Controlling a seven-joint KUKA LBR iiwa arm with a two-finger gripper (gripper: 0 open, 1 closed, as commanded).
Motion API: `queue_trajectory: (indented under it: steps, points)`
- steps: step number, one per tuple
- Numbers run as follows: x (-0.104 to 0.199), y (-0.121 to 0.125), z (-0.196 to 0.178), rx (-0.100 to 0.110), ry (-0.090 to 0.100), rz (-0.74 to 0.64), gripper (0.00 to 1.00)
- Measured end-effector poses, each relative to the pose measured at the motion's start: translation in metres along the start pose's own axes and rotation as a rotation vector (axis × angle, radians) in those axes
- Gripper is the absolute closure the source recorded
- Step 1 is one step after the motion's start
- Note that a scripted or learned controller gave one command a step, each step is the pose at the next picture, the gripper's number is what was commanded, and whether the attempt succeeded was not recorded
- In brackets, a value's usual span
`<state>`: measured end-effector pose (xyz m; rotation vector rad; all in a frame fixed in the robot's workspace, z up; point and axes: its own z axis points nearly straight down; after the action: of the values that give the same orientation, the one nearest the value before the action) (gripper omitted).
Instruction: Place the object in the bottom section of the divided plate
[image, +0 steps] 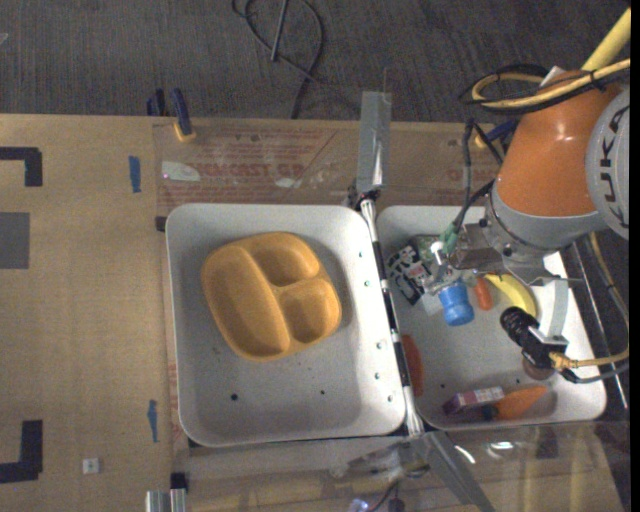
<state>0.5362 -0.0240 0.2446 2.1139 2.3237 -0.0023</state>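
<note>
Tool (447, 272) low over right bin (480, 375), beside blue cup (457, 304); can't tell its state. Divided plate (272, 295) in left bin (270, 400). Judgement: confirm firm pinch before lifting, then carry w/o clipping bin walls.

Two shallow white bins stand side by side on a brown bench (80, 330); the left bin (290, 415) and the right bin (470, 365) touch along a metal strip (372, 140) that runs up between them. In the right bin lie a yellow banana (512, 293), a small dark box (472, 401) just beside an orange carrot-like piece (520, 402) near the lower edge, and a thin orange piece (413, 362) against the left wall. On the bench there are blue tape marks (134, 173), black corner marks (24, 166) and a blue clamp (178, 108) at the top edge, with black cables (290, 40) on the grey floor behind.
</note>
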Motion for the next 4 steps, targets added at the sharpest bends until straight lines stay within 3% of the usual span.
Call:
queue_trajectory:
  steps: [1, 2, 3, 4]
  points:
    - [0.009, 0.050, -0.005, -0.005, -0.001, -0.223, 1.00]
    - [0.054, 0.103, 0.046, -0.004, 0.000, -0.272, 1.00]
    - [0.117, 0.086, 0.041, 0.000, 0.002, -0.295, 1.00]
    - [0.117, 0.086, 0.041, 0.000, 0.001, -0.295, 0.00]
